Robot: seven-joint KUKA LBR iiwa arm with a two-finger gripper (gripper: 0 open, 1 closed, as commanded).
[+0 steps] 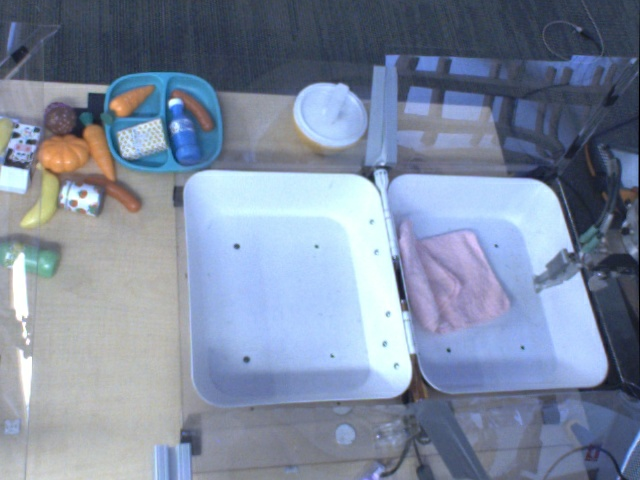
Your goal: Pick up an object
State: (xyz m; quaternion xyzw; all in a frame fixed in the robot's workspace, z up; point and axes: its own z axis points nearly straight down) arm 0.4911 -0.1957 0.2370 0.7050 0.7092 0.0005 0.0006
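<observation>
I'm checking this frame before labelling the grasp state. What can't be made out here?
- Gripper, camera view: small and blurred at the right bin's right side; finger state unreadable.
- Arm behind it: cut off by the right edge.
- Pink cloth: folded, so whatever lies under it is hidden.
- Toy items left of the blue tray: some cut by the left edge, labels too small to read.

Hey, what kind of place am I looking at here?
Probably a robot lab bench set up for grasping trials: two white bins side by side, a pink cloth in the right one, a gripper reaching in, and toy food on a blue tray nearby.
</observation>
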